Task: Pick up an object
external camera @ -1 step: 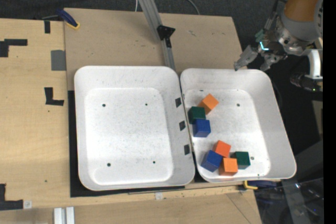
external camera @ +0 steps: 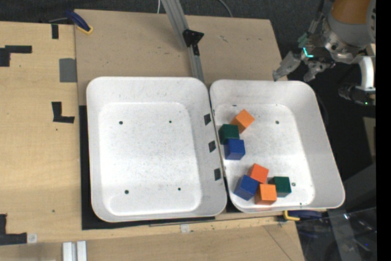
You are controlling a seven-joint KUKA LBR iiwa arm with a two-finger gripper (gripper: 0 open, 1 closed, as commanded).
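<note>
1. Blocks sit in the white plastic bin on the right (external camera: pixel 305 101), in the lower right part of the picture. The white plastic bin on the left (external camera: pixel 98 131) lies just beside it, on the tan wooden worktop (external camera: pixel 122 40).
2. Near the top of the right bin is a small orange cube (external camera: pixel 245 119). Just below it a dark green cube (external camera: pixel 229 132) touches a blue cube (external camera: pixel 235 148).
3. Lower down is a tight bunch: a second orange cube (external camera: pixel 259 173), a second blue cube (external camera: pixel 247 187), a third orange cube (external camera: pixel 267 193) and a second green cube (external camera: pixel 281 185).
4. The grey robot arm with the orange band (external camera: pixel 354 3) is at the upper right. Its fingers (external camera: pixel 299 66) hang just past the top right corner of the right bin. They look spread apart, with nothing between them.
5. The cubes look small, light and hard. They should not squash or break. Their sides may be a bit smooth, so a weak pinch could slip.
6. The top orange cube looks easiest, because it has free space around most of it. Pinch it on two flat sides that face away from each other, not on the corners.
</note>
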